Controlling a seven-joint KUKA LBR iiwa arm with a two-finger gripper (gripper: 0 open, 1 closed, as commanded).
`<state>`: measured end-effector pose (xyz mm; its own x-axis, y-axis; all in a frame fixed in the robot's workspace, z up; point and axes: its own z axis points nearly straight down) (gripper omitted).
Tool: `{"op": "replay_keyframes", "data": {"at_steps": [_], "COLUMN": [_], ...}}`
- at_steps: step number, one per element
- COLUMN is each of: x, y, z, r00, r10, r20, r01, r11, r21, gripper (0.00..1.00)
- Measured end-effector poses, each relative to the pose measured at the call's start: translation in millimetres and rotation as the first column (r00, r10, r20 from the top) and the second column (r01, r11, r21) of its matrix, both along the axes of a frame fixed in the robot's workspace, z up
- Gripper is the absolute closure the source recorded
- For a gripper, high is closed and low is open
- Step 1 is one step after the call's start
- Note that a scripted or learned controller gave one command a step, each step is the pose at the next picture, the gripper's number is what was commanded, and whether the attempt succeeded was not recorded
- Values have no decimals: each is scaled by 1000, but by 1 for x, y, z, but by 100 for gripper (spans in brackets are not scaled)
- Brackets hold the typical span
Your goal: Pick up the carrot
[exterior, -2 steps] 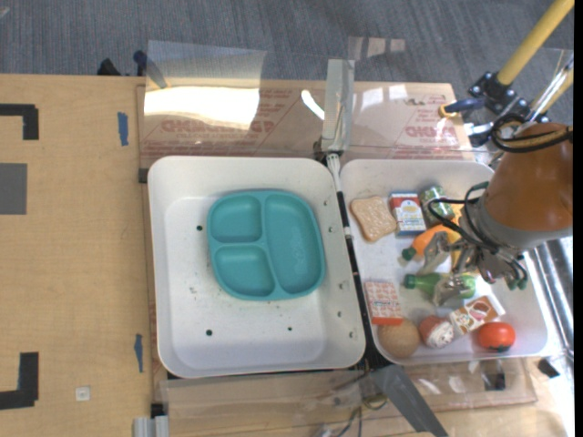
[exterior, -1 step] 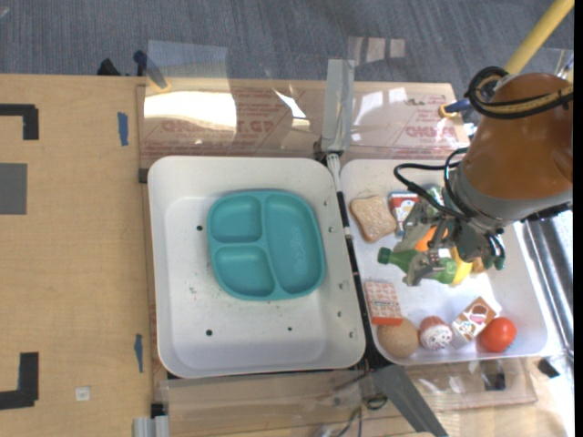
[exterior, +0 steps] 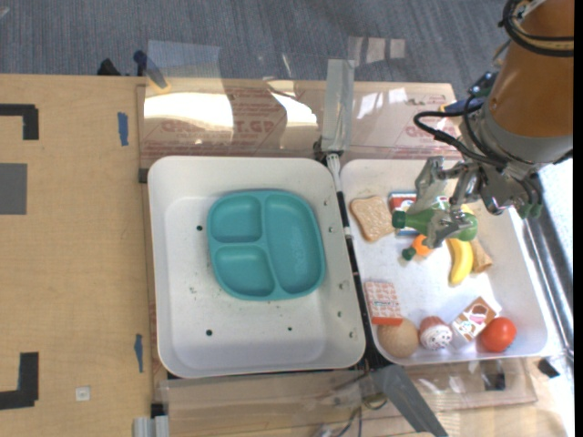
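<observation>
Carrot (exterior: 418,247), small and orange with a green end, lies in the right bin (exterior: 537,335), crowded between a slice of bread (exterior: 371,217), a banana (exterior: 460,260) and a green bottle (exterior: 433,219). The tool (exterior: 444,209) hangs directly above that cluster, apparently lined up for a descent onto it. Whether the tool is released or clenched I cannot tell; nothing shows in its grip. The teal plate (exterior: 267,244) sits alone in the left bin (exterior: 173,271), likely a drop spot.
</observation>
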<state>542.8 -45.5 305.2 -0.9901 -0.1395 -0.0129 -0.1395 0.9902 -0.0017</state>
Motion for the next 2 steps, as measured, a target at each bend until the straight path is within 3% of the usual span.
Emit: {"op": "replay_keyframes", "data": {"at_steps": [1,2], "x": [19,-4], "y": [-59,-71], "z": [-207,-213], "r00": [986,957], "r10": [165,291], "r20": [-4,8], "r01": [-165,-291], "r11": [986,957], "r21": [-2,-6], "gripper": [100,100]}}
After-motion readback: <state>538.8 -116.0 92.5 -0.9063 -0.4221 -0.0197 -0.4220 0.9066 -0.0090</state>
